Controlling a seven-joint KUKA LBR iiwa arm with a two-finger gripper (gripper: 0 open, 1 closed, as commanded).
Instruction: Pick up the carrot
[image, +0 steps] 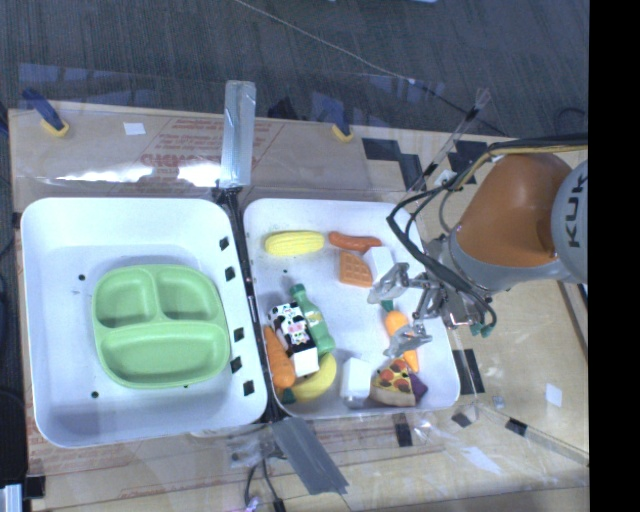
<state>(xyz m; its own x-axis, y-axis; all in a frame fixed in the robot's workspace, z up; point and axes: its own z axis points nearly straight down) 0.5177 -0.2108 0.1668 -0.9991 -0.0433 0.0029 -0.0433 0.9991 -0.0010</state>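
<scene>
orange carrot (279, 359), lying lengthwise, right bin's near-left corner, against the wall

The bench is a pale tan, cardboard-like surface (150, 150) under a clear, glossy plastic sheet, with faint reddish print near its far edge. Two shallow white plastic bins rest directly on it, side by side and touching: the left bin (50, 300) and the right bin (452, 385). Small black tape marks (515, 427) dot the surface near the right bin's corner.
</scene>
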